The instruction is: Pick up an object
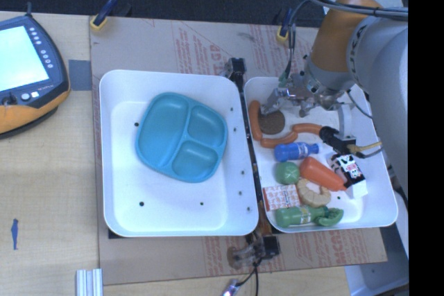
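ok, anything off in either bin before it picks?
Nothing spilled or damaged. The blue divided plate lies askew in the left bin, turned against its walls. The toy food is crowded into the right bin, pieces touching or overlapping, such as the carrot across a bread slice.

Bright, even overhead light. The white bins [173, 218] glare slightly, washing out detail; shadows are soft and short. The floor at twelve o'clock is dim. Mild overall softness.
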{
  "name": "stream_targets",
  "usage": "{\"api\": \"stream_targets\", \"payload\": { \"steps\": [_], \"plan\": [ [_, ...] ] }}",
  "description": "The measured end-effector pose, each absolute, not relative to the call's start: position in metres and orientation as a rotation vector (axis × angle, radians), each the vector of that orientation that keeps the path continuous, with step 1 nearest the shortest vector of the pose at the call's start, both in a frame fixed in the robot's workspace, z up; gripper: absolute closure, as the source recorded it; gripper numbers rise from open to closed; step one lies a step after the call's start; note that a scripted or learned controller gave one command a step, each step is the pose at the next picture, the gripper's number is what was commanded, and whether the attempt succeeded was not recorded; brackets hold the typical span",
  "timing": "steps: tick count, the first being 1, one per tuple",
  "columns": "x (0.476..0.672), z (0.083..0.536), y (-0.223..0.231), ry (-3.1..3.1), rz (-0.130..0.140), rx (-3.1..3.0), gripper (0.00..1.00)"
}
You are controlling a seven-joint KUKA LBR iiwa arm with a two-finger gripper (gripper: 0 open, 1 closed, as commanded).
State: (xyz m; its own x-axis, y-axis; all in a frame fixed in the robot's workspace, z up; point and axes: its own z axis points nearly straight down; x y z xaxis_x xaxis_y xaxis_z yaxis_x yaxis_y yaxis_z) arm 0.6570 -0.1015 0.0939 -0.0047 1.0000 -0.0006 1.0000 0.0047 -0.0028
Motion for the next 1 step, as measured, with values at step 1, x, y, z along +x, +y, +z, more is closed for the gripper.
{"api": "stream_targets", "payload": {
  "steps": [1],
  "plan": [
    [0.6572, 0.0942, -0.0945, -2.228, 0.005, -2.216, 0.00]
  ]
}}
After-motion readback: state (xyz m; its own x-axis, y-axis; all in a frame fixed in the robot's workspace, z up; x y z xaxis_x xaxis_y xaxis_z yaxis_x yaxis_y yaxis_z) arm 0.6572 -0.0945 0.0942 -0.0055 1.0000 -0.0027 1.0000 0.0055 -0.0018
